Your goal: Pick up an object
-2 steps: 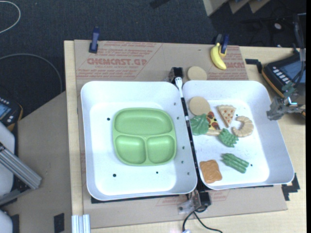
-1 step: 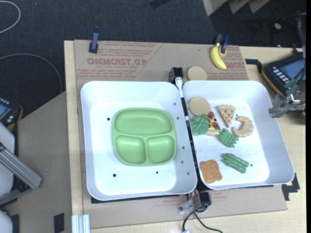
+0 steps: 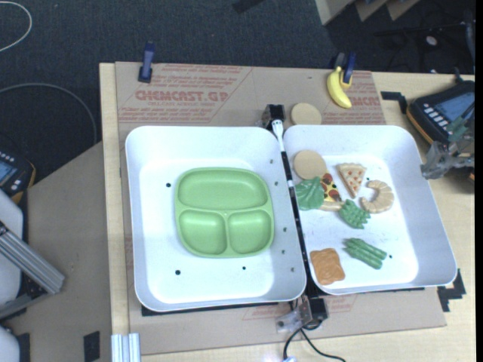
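We see, nearest in the right bin (image 3: 423, 274), a cracker (image 3: 327, 265) and beans (image 3: 366, 253), then a pizza slice (image 3: 351, 178). The left bin (image 3: 147, 225) holds a green plate (image 3: 224, 210). The gripper (image 3: 444, 155) is at the right rim; we can't tell its state. The far board (image 3: 189, 93) reads "CHEMCAST".

"CHEMCAST.G.P" on brown board (image 3: 189, 89)

**Off-task items around the bins**

A green divided plate (image 3: 224, 211) lies in the left bin (image 3: 143, 225). Above the right bin (image 3: 430, 225), at twelve o'clock, a banana (image 3: 339, 90) and a tan disc (image 3: 306, 114) rest on the cardboard sheet (image 3: 189, 93), with a blue clamp (image 3: 146, 62) at eleven o'clock.
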Motion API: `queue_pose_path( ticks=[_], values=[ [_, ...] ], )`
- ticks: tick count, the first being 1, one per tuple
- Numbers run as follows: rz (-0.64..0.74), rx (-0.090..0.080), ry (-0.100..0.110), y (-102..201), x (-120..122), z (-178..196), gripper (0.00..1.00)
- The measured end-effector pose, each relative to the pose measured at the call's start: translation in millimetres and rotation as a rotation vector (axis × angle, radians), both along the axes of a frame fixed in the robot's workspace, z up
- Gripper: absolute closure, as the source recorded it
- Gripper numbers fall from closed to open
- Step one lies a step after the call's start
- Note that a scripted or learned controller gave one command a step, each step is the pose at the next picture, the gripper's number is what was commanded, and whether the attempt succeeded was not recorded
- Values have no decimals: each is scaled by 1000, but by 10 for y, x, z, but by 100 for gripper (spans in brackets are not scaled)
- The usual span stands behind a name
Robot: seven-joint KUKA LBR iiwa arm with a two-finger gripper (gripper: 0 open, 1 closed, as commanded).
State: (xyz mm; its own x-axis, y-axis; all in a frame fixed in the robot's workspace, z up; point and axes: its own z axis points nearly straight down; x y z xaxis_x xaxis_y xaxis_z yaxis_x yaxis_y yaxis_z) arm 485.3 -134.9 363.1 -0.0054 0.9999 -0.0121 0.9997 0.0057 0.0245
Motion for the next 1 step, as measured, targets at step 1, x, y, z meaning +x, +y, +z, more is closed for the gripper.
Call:
queue_pose_path(
  ticks=[1],
  values=[
    [1, -2, -4, -1, 7, 104, 100]
  ],
)
